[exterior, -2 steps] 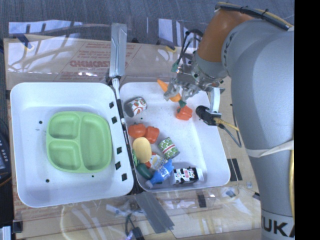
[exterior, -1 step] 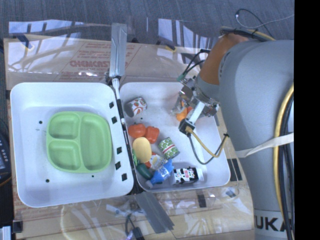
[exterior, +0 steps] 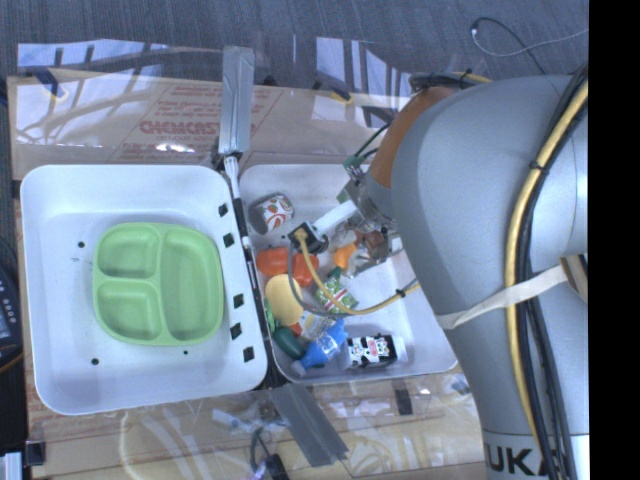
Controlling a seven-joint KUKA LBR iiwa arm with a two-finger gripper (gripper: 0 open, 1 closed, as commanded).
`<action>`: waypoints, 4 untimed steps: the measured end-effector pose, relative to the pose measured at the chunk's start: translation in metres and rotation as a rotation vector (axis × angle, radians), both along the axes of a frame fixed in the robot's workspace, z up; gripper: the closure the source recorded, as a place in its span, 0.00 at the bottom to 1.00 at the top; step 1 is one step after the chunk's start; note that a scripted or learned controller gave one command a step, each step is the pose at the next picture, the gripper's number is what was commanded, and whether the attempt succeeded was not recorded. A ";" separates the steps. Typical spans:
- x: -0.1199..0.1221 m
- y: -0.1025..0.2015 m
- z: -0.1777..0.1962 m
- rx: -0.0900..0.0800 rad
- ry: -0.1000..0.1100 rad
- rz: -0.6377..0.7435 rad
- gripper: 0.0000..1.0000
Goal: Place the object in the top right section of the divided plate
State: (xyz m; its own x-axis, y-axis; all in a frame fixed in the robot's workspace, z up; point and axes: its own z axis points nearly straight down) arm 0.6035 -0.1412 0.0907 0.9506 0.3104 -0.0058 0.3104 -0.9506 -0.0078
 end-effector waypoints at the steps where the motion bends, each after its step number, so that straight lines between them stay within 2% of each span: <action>1: 0.000 0.002 0.009 0.004 0.006 0.009 1.00; 3: -0.001 0.005 0.026 0.009 0.016 0.024 1.00; 4: 0.009 0.037 0.000 0.000 -0.001 0.087 1.00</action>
State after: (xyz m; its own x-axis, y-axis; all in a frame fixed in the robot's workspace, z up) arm 0.6124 -0.1046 0.0904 0.9202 0.3914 -0.0050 0.3913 -0.9202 -0.0073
